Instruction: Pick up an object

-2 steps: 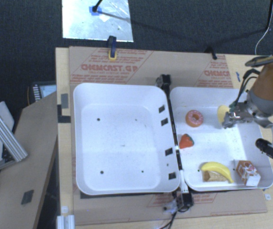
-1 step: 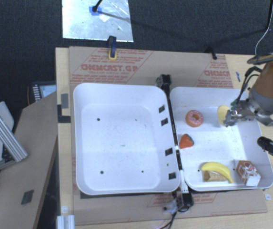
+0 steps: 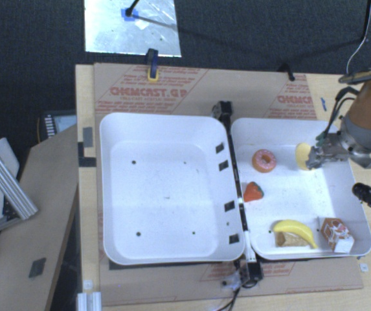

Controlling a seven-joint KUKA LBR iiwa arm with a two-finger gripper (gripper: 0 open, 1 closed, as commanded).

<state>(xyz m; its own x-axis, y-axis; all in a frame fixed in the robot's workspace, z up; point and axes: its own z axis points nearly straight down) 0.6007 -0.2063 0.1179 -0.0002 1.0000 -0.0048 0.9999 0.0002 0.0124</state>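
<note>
Two smooth white bins (image 3: 166, 125) | curved banana (image 3: 295, 229) | ringed donut (image 3: 264, 161) | jaws (image 3: 313, 158) state unclear

A brown cardboard sheet (image 3: 191, 86) printed with red lettering covers the bench under both bins. A yellow-and-black clamp (image 3: 152, 65) grips its far edge. Beyond it, a shiny silver plate (image 3: 132, 17) lies on dark carpet, marked with blue tape (image 3: 130, 14). An aluminium rail (image 3: 0, 177) slants across the left edge.
</note>
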